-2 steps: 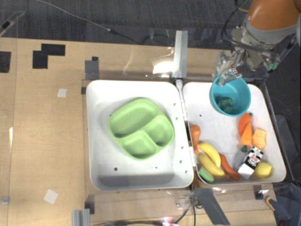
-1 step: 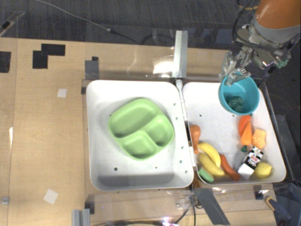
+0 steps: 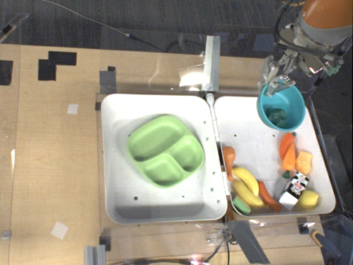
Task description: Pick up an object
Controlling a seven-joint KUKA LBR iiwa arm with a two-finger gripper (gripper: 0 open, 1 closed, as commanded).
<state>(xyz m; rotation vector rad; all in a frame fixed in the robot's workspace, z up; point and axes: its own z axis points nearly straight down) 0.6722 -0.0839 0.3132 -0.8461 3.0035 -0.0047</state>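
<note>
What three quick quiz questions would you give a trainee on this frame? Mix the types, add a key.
1. True or false: the green divided plate lies in the left bin.
2. Multiple choice: the gripper is at the rim of which item? A) the banana B) the teal bowl C) the milk carton
3. Short answer: which bin holds the banana and the carrot?

Key
1. True.
2. B. The teal bowl hangs tilted at the gripper, over the far corner of the right bin; its rim sits at the fingers.
3. The right bin, along with the lemon and the small carton.
</note>
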